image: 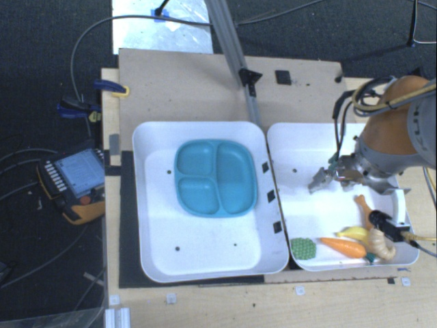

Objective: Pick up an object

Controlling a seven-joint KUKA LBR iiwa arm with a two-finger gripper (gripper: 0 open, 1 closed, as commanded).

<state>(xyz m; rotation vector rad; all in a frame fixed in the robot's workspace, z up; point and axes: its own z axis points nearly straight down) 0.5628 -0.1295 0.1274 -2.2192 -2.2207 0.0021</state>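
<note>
Your gripper (pixel 321 181) hangs over the right bin (pixel 293 142); whether it is apart or together you cannot tell, and nothing shows in it. The toy carrot (pixel 343 247) lies below and slightly right of it, near the front rim, between a green broccoli piece (pixel 304 248) and a banana (pixel 354 233). It looks like light, stiff, smooth plastic, so it may slip: take it across the thick middle.

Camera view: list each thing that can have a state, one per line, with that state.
End effector: over the right bin, nothing seen between its fingers.
Blue divided plate: flat in the left bin, compartments bare.
Carrot: lying in the right bin, near its front edge.
Green toy: resting at the right bin's front left corner.
Right bin: holds the toys.
</note>
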